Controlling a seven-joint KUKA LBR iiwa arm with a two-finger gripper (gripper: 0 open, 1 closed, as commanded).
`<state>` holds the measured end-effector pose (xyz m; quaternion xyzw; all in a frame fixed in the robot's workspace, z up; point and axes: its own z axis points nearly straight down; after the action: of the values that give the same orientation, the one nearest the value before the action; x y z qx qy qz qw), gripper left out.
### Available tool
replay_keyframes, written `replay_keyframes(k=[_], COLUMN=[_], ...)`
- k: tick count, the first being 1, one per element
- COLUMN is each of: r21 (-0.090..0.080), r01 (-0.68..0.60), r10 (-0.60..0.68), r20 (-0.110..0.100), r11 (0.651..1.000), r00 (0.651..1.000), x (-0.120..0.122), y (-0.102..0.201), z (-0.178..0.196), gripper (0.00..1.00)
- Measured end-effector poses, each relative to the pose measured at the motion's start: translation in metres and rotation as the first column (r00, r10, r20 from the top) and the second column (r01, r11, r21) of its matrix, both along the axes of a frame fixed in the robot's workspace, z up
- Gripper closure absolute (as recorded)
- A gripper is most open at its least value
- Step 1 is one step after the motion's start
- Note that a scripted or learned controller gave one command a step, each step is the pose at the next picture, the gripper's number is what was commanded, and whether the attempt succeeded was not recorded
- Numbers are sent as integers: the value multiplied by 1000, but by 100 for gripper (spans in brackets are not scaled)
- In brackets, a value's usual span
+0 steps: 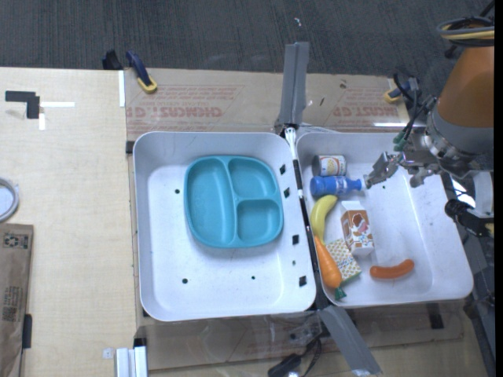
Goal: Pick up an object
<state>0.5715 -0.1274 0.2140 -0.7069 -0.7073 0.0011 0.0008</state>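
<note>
Reaching in from the right, the arm (464, 93) is held low over the right bin (440, 285), its pincer (383, 169) poised just right of the blue bottle (334, 185); whether the pincer is spread cannot be told. Candidate objects (bottle, can (331, 165), banana (321, 214), carton (356, 232)) are crowded together, so a neighbour may be nudged or a round body may slip aside.

Light wood bench top (63, 210), dark grey carpet floor (220, 14) beyond its far edge. Brown cardboard sheet (212, 104) with red print lies behind the bins, held by blue-and-yellow clamps (140, 73). Grey metal post (295, 85) upright at the bench's rear. Tape roll (6, 201) at left edge. Even overhead lighting
</note>
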Motion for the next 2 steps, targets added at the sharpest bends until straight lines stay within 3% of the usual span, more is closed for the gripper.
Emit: replay_keyframes(k=[1,2], r21=[0,0], r01=[77,150], r10=[-77,-150], r20=[-1,0], r11=[997,989], r00=[997,989], x=[58,18], y=[8,-11], z=[-115,-123], gripper=[0,0])
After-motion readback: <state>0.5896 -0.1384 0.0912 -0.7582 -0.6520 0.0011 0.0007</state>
